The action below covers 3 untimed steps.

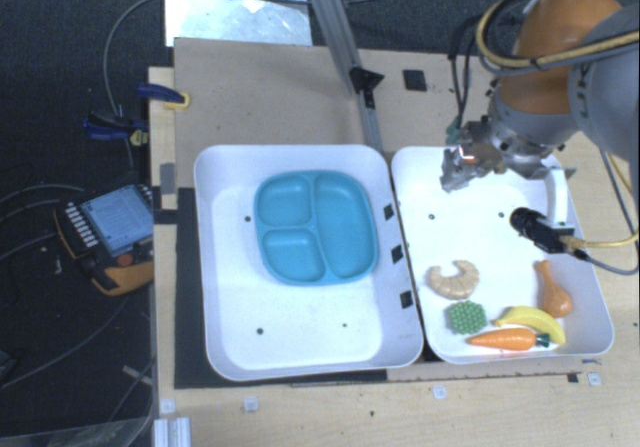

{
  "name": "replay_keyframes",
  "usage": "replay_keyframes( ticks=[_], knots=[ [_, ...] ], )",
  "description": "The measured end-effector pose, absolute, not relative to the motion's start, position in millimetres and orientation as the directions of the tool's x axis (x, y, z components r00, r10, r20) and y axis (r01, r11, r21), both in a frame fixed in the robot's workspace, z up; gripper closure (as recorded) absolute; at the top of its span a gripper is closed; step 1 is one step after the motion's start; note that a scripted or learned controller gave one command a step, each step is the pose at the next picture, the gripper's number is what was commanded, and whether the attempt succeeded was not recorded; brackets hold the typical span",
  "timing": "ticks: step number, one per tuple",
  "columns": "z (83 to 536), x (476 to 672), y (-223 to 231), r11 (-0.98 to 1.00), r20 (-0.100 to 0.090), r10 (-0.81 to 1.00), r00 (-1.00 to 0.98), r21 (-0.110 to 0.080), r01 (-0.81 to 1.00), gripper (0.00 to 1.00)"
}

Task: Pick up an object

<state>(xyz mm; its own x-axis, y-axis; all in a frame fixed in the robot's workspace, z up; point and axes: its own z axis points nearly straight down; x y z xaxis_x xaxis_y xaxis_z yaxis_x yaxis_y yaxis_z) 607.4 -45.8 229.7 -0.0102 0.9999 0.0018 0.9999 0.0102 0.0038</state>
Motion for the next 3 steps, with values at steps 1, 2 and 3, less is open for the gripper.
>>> replay_keyframes(
  ticks=[1, 2, 3],
  knots=[
    [224, 606.1, 9, 0.011, 0.002, 1.0, -0.011, 0.001, 1.0, 1.0],
    [215, 617.3, 59, 0.01, 0.002, 1.0, -0.01, 0.002, 1.0, 1.0],
    [216, 635.0, 107, 0.01, 0.002, 1.0, -0.01, 0.004, 1.0, 1.0]
  ],
)
